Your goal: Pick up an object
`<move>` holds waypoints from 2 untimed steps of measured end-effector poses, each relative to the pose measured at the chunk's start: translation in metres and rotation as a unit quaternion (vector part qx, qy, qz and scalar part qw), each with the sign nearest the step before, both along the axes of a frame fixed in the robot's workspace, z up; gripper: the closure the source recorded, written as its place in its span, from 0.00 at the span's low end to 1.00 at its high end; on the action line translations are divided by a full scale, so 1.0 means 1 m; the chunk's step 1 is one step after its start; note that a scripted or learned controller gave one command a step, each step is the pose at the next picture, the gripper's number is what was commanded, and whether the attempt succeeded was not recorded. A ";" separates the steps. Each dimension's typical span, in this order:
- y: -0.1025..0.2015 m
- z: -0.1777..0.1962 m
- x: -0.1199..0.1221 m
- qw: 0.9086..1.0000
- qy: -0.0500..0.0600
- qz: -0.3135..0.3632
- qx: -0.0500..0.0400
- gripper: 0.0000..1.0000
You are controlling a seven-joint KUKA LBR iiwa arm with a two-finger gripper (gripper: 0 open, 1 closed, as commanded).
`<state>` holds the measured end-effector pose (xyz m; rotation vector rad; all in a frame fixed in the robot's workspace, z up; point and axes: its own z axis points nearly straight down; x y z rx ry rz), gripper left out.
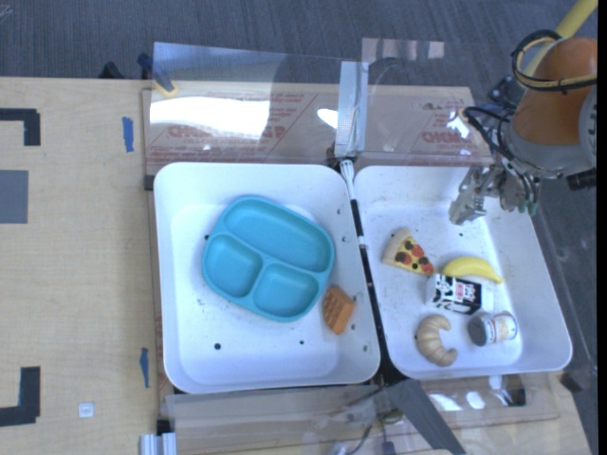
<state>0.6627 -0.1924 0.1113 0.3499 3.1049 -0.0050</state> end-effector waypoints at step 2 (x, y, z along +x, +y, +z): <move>0.140 0.081 -0.015 0.999 -0.001 -0.046 0.004 1.00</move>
